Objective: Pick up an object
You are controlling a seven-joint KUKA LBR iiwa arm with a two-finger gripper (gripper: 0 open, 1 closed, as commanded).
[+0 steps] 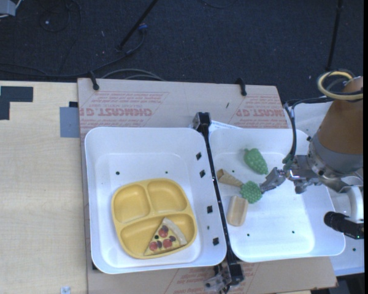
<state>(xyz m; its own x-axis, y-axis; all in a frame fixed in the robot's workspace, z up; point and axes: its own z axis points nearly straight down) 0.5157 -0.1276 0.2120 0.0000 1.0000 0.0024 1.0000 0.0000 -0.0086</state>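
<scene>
a: on the bench, two shallow white bins sat side by side; what was in the left bin [104, 158]?

b: a yellow plastic tray with three compartments [153, 218] lay toward its front. a toy pizza slice with red toppings [165, 236] rested in the tray's front compartment, the widest of the three.

a: and the right bin [294, 241]?

b: four small things, all in its left half. a bumpy green toy, darker and oval [255, 160], lay toward the back. a second green knobbly toy, rounder [251, 192], sat nearer the middle. a tan wedge-shaped piece [229, 177] lay close to the divider between the bins, and a pale tan block [237, 211] lay just in front of the rounder green toy.

a: where was the grey arm with the orange band [342, 133]?

b: it reached in from the right, over the right bin. its two-finger gripper [270, 182] pointed left, with the tip just beside the rounder green toy, possibly touching its right edge.

a: were the fingers closed on it?

b: couldn't tell; they were too small and dark to read, and nothing was clearly seen between them.
</scene>
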